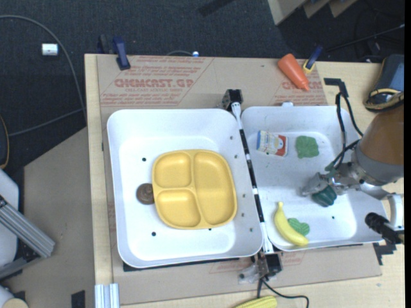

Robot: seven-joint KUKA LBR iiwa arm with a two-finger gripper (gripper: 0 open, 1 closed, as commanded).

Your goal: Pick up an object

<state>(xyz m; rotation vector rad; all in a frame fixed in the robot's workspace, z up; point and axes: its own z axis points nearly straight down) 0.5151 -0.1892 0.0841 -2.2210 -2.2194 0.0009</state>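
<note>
Near the right edge of the right bin (pixel 282 117), my gripper (pixel 319 188) sits low beside a dark green object (pixel 324 197); whether it is spread or pinching I cannot tell. Along the front edge lies a banana (pixel 288 225).

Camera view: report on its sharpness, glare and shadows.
Camera view: soft all over, with the print on the small carton unreadable; lighting is even and diffuse, with no hard glare on the white bins; the yellow tray casts only a faint shadow; the tool is blurred and merges with a dark green object beside it.
</note>
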